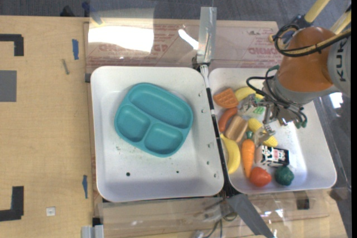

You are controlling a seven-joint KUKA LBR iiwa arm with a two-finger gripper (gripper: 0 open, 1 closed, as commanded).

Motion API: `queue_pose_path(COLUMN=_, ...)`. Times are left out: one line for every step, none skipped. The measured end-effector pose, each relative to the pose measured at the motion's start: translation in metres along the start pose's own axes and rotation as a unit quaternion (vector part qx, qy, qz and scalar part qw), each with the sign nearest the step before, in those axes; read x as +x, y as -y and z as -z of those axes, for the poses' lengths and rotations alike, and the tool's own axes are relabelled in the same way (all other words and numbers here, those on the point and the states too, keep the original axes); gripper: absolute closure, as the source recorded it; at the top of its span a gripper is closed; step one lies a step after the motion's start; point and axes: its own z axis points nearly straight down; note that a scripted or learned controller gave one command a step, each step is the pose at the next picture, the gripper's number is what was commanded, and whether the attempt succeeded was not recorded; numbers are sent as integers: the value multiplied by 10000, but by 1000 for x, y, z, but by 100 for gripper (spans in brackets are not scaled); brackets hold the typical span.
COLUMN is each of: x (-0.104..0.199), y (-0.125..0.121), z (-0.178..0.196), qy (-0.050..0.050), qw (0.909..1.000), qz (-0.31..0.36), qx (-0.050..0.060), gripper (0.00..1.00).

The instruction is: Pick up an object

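Note:
The right bin (321,170) holds several toy foods: an orange slice (226,97), a brown bread-like piece (236,128), a banana (231,154), a carrot (248,151), a red tomato (259,176), a green round piece (284,176), a black-and-white carton (274,156) and small yellow pieces (245,93). My gripper (271,121) hangs from the orange wrist band (304,67) over the middle of this pile, right of the bread piece and above the carton. Nothing shows between its fingers.
The left bin (103,120) bears a teal divided plate (154,119). A ridge (215,131) separates the two bins. A clear plastic wall (206,36) stands behind them. Wooden bench (39,120) lies to the left.

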Motion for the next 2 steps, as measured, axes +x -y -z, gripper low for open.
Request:
queue_pose_path(x=57, y=-29, z=1, qy=2, qw=9995, qz=-330, qx=14, gripper=0)
queue_pose_path(x=52, y=-28, z=15, qy=85, qw=9994, qz=-320, qx=51, gripper=100)
